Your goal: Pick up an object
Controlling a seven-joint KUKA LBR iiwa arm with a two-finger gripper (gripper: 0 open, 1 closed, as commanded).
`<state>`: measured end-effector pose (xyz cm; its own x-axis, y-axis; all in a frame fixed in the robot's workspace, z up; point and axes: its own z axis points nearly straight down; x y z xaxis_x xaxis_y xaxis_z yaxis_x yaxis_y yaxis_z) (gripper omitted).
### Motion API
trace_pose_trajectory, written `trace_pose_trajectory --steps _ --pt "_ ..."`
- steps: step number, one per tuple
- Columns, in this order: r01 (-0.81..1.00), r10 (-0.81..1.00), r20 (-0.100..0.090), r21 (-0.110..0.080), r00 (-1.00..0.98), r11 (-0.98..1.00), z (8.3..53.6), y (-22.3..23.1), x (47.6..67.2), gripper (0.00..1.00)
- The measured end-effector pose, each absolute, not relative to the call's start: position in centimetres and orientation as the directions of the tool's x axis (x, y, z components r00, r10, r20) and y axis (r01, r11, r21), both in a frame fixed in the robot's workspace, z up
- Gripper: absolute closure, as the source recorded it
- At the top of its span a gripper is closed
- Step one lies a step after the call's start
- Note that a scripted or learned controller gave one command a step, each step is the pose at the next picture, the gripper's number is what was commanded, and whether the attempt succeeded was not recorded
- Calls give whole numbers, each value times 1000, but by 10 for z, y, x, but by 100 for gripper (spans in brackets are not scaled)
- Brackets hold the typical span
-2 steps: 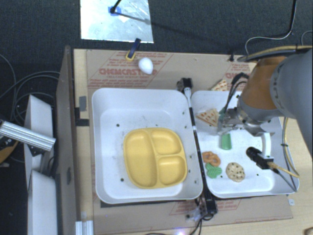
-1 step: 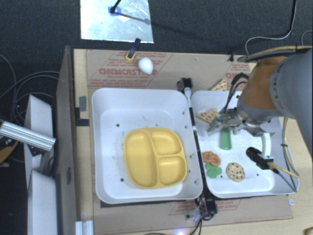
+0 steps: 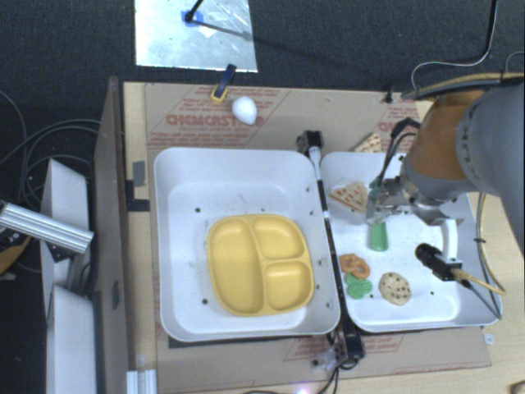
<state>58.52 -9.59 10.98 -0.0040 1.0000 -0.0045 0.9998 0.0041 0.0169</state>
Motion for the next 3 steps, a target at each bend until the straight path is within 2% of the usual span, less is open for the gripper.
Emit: trace_pose_trajectory --steps 1,2,3 --pt "1000 1000 -5 17 -4 4 109 -96 585 0" --pt "1000 1000 0 0 -1 1 83 -99 583 0" --pt "1000 1000 0 3 -1 1 95 -98 584 100"
